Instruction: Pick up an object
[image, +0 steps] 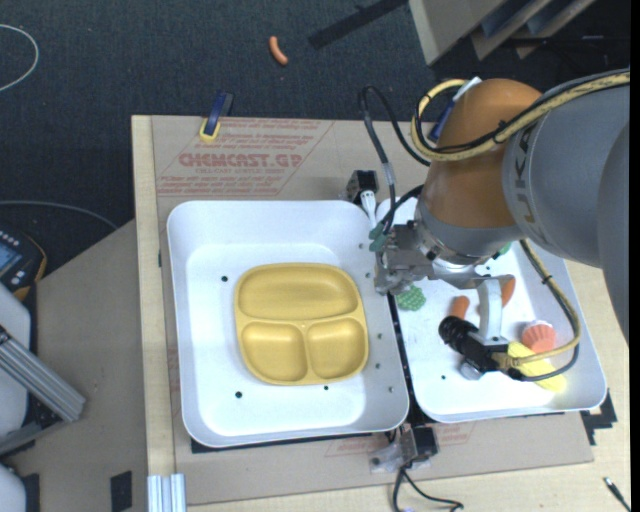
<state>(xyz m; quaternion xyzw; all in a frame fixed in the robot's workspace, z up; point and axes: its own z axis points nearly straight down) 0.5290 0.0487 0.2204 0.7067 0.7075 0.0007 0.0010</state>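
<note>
Hovering tool (397, 272), green object (411, 297) (right bin (440, 388))

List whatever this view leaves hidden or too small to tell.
- Right bin: in the camera view, the arm covers its far half.
- Green thing: partly under the tool, so its shape is unclear.
- Orange piece: too small to identify.
- Pink thing near the bin's right wall: too small to name.
</note>
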